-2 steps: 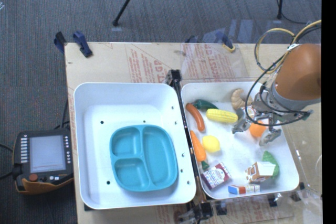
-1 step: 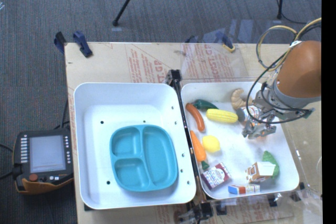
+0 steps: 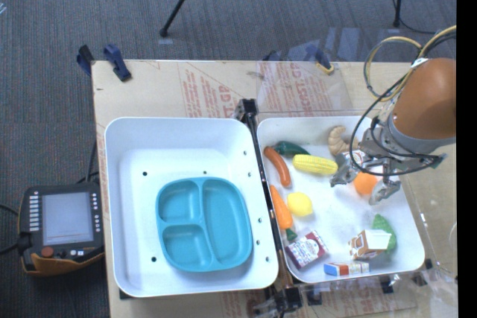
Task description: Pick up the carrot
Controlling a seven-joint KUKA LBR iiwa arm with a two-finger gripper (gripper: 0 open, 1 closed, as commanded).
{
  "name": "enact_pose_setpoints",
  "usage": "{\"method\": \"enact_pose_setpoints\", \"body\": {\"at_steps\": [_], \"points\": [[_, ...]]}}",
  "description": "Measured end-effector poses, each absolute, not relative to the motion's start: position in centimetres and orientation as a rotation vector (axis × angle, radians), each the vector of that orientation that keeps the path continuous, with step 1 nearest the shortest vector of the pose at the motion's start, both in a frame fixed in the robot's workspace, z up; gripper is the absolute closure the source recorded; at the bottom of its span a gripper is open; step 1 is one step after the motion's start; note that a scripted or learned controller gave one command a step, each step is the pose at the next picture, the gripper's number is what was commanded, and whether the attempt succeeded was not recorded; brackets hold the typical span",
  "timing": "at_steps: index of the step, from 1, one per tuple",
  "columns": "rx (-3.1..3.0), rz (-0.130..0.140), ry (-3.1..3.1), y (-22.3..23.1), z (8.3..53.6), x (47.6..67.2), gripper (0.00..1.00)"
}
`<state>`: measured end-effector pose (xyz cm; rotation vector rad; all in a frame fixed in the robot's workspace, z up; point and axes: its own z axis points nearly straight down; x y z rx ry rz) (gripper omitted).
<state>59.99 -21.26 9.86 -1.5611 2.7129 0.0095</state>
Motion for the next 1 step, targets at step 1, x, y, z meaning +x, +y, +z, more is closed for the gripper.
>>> {"method": "enact_pose_setpoints", "body": {"at_steps": [1], "points": [[-1.551, 0.011, 2.711, -21.14, 10.96, 60.16, 1.00]]}}
